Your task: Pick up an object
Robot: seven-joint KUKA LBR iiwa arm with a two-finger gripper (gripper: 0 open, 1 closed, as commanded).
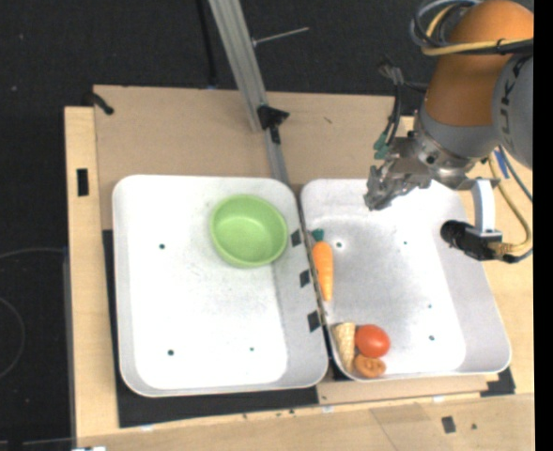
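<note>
An orange carrot [322, 267] lies along the left wall of the right bin [426, 280]. A red tomato [373, 340] sits near that bin's front left corner, with a pale bread-like piece [345, 339] to its left and a brown item [369, 367] just in front of it. A green bowl [248, 230] stands in the left bin [163, 308], toward its back right. My gripper [381, 195] hangs over the back of the right bin, well away from the carrot and tomato, and I see nothing between its fingers.
A slanted metal pole [243, 64] crosses the bench behind the bins and ends near the gap between them. A black cable and fitting [468, 238] hang off the arm over the right bin's right side.
</note>
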